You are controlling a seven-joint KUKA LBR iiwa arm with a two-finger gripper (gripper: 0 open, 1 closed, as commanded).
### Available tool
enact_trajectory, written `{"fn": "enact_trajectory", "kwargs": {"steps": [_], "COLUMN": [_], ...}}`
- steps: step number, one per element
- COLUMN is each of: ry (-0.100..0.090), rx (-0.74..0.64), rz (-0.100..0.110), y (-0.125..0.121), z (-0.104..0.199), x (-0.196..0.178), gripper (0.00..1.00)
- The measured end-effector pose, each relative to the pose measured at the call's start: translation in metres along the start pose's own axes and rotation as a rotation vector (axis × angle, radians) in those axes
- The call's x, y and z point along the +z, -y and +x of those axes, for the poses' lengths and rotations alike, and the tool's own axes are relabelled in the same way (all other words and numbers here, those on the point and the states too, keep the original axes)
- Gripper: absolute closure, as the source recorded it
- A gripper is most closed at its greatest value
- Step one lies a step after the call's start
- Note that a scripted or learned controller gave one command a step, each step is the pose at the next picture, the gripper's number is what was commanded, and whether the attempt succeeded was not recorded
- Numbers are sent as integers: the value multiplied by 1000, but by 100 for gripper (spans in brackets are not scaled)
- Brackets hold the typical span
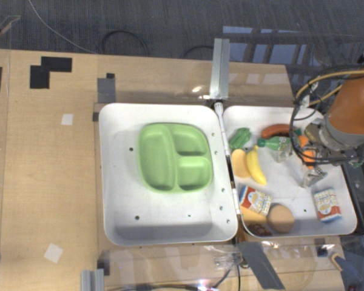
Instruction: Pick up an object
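Your pick candidates sit in the right bin (350, 223): a banana (256, 166) beside a yellow piece (239, 164), a green pepper (239, 138), a red sausage (274, 130), a small carton (326, 204), a printed box (255, 199) and a brown ball (281, 217) (toy food, by the look). The gripper (313, 176) hangs over that bin's right half, above the carton; you cannot tell its state from here. A green divided tray (173, 157) lies in the left bin (118, 217)
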State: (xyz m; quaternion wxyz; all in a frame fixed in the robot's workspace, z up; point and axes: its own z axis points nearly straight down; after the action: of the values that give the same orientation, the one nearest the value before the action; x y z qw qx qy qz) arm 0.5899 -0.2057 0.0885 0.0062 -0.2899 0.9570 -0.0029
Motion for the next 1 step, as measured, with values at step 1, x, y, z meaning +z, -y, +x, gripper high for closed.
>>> {"fn": "enact_trajectory", "kwargs": {"steps": [1], "ry": [3], "rx": [-106], "rz": [2], "y": [-50], "z": [-18], "x": [-2], "gripper": [0]}}
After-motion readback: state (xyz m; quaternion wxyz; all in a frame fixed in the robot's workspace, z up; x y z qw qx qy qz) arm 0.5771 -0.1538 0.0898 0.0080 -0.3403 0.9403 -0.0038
